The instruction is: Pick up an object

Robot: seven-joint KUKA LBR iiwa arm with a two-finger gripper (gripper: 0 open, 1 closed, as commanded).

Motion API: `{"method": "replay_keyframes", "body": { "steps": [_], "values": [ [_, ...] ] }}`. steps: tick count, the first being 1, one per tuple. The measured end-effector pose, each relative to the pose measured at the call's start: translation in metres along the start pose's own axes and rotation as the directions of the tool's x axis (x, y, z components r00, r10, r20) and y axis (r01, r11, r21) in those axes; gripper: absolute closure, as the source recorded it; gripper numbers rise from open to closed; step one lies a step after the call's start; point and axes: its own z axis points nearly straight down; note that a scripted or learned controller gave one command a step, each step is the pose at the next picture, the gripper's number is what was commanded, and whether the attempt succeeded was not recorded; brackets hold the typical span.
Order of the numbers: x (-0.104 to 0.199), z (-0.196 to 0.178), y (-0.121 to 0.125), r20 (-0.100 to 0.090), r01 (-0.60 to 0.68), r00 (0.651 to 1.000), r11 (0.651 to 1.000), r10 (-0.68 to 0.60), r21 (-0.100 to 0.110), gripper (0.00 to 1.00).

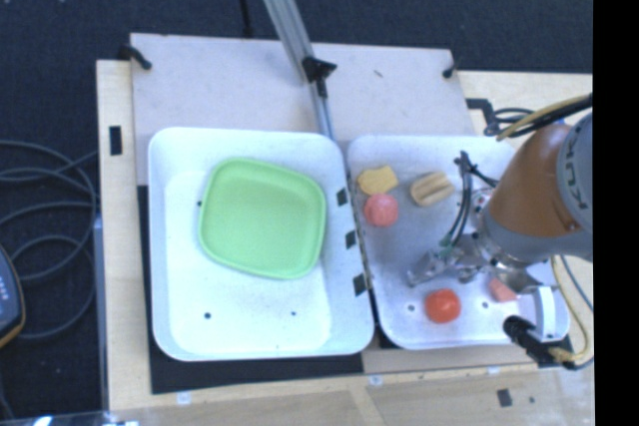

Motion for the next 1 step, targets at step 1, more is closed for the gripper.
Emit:
{"method": "replay_keyframes", "body": {
  "steps": [1],
  "values": [
    [-0.0005, -0.0121, 0.0012, 0.000, -0.001, 1.000, 1.000, 0.001, -0.004, 1.00]
  ]
}}
